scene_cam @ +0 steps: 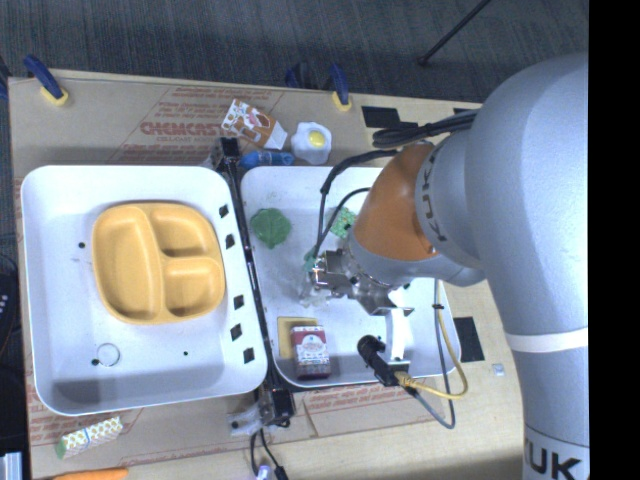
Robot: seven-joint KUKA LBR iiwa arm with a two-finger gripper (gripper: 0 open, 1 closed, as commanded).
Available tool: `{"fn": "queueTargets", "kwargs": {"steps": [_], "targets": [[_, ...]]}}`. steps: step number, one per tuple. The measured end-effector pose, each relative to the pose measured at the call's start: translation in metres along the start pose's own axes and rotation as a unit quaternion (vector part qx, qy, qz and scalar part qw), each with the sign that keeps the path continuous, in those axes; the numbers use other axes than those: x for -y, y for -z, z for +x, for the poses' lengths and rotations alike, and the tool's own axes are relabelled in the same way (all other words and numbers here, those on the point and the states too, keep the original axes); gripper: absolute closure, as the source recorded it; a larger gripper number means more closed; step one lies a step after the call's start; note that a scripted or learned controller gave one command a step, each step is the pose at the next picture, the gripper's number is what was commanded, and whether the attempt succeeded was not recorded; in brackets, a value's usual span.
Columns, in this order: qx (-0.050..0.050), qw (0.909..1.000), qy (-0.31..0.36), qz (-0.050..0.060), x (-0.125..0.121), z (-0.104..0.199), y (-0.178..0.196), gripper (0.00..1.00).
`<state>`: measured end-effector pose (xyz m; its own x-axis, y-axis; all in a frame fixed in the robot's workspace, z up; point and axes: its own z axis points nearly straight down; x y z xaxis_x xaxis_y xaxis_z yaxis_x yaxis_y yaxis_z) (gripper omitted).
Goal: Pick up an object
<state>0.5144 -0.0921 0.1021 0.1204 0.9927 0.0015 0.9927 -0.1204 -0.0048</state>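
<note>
One gripper [318, 273] is what we start from: it sits low inside the right bin [430, 363], under the orange band [392, 218] of the grey arm [510, 188], and the wrist hides so much of it that we cannot tell how it stands or whether it has anything in its hold. We see a glint of metal and something clear at its tip, too small to name. Just up and left of it lies a green leafy object [270, 227] on the bin floor, apart from the gripper. Another bit of green [344, 222] peeks out beside the orange band. Below the gripper, near the front wall of the same bin, rests a small dark red box [312, 349] on a tan card. A black cable end with yellow wire [385, 363] hangs to the right of the box. In the left bin [50, 268] we find a yellow divided tray [158, 260], well apart from the gripper. On the counter [150, 118] behind the bins stand a small printed carton [243, 121] and a white and yellow item [312, 141].
</note>
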Motion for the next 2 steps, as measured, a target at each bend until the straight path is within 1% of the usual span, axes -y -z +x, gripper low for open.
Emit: {"fn": "queueTargets", "kwargs": {"steps": [1, 2], "targets": [[0.0, 1.0, 0.0, 0.0, 0.0, 0.0, 0.0, 0.0], [0.0, 0.9995, -0.031, 0.001, 0.039, -0.004, -0.012, 0.0]]}}
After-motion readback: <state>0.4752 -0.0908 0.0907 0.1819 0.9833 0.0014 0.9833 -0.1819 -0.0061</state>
